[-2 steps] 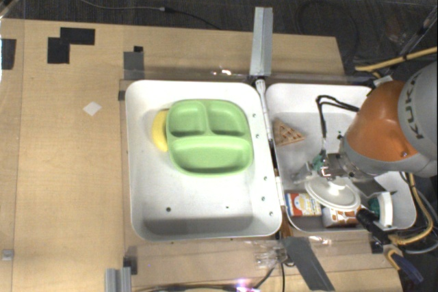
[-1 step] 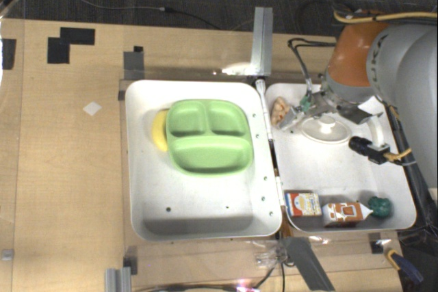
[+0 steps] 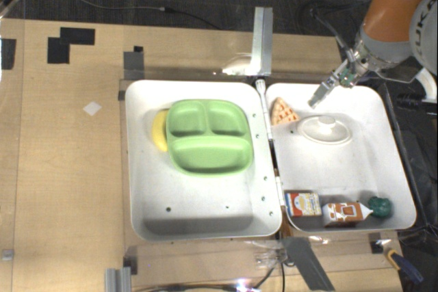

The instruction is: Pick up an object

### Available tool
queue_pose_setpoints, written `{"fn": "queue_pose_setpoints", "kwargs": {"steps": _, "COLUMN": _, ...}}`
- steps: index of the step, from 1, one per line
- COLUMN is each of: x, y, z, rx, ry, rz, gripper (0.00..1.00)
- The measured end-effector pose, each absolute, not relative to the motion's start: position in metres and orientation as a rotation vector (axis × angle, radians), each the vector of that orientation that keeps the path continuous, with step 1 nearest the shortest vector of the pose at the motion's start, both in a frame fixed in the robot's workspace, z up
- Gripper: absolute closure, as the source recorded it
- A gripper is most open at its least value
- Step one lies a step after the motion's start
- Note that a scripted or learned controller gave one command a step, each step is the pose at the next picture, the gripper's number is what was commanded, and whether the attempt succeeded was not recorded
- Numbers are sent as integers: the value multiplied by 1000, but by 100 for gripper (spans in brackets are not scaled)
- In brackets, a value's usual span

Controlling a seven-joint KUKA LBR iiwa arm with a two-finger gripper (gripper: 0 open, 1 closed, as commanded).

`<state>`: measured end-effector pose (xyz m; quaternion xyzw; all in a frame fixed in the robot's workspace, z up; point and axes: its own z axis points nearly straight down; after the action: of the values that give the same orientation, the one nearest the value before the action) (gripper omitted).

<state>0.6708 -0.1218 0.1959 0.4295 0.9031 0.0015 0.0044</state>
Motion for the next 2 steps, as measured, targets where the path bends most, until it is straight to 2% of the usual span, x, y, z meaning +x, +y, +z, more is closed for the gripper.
{"fn": "queue_pose_setpoints", "kwargs": {"steps": 1, "x": 657, "y": -128, "z": 140, "rx": 1353, "ry": 2828, "rz": 3, "gripper": 0}}
{"fn": "queue_pose_setpoints", "kwargs": {"steps": 2, "x": 660, "y": -127, "z": 154, "rx": 1343, "ry": 2821, "rz": 8, "gripper": 100}}
